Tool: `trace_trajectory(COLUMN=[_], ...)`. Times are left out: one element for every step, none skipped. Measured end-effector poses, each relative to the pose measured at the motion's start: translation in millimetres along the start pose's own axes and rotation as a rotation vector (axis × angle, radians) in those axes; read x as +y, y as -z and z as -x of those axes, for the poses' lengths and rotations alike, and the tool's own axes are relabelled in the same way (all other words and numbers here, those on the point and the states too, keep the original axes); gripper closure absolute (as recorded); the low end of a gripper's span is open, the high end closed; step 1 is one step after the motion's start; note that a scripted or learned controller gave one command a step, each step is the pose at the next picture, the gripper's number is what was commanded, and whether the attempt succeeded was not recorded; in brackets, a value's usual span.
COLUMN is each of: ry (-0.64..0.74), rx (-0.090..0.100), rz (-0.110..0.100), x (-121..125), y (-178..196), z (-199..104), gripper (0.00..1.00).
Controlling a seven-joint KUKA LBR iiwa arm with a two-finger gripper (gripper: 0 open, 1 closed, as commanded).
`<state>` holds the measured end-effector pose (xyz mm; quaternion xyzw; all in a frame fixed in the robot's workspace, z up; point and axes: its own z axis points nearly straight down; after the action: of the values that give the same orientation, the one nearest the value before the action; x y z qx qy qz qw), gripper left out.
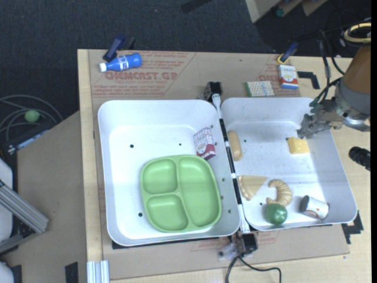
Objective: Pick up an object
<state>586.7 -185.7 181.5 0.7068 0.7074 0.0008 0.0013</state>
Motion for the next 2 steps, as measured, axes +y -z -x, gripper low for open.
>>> trace_trajectory(ry=[0.000, 0.005], rx=[0.000, 0.012], rz=[-0.002, -0.005], x=[-0.6, 8.6], y=[-1.0, -97.3], z=[0.1, 31.8], gripper=[0.00, 0.00])
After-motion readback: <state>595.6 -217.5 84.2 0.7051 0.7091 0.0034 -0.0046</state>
